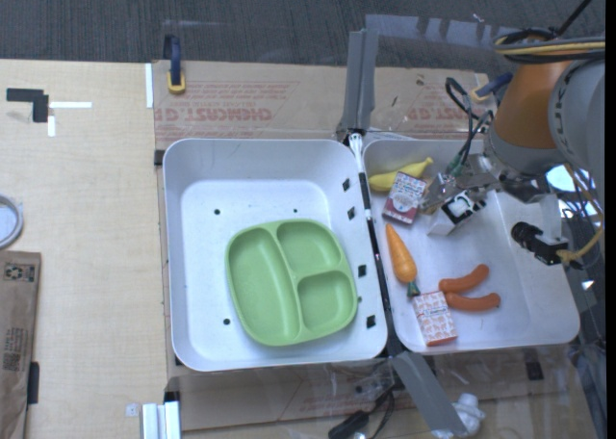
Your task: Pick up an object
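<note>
We cannot tell how the jaws (460, 204) stand; they hang low at twelve o'clock in the right bin (553, 326), just beside a small carton (406, 198) and a banana (398, 175). We judge this the reach, nothing lifted. Carrot (399, 251), two sausages (466, 279) and another carton (434, 318) lie toward six o'clock.

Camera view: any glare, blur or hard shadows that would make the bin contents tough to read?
Camera view: lighting even, shadows soft; green tray, carrot and sausages sharp; the right bin's white floor is bright but not blown out; gripper area cluttered with cables, hard to read.
</note>
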`<state>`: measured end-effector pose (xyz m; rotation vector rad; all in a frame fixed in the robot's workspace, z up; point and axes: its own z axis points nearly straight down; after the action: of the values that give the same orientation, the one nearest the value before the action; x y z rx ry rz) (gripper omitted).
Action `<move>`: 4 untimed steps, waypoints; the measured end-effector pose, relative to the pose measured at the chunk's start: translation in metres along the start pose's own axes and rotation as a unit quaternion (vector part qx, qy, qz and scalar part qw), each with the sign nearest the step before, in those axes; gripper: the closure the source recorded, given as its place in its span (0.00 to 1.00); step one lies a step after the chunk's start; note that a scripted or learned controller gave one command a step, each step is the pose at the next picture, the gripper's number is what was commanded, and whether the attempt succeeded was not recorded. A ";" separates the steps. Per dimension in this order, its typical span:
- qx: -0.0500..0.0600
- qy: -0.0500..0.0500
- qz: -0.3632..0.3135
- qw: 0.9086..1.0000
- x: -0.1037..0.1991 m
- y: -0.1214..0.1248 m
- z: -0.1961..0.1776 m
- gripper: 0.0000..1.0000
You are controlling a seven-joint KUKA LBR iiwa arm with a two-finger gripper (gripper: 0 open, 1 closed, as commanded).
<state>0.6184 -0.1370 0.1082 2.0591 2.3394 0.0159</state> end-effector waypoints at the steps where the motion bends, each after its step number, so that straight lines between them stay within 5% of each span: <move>1: 0.012 0.005 0.023 1.000 -0.016 -0.075 0.015 0.00; 2: 0.013 0.004 0.124 0.992 -0.022 -0.028 -0.031 0.00; 3: 0.011 0.005 0.108 0.994 -0.058 -0.047 0.013 0.00; 4: 0.010 0.005 0.107 0.994 -0.059 -0.046 0.004 1.00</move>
<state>0.5802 -0.2010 0.1040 2.3127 2.1206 0.0067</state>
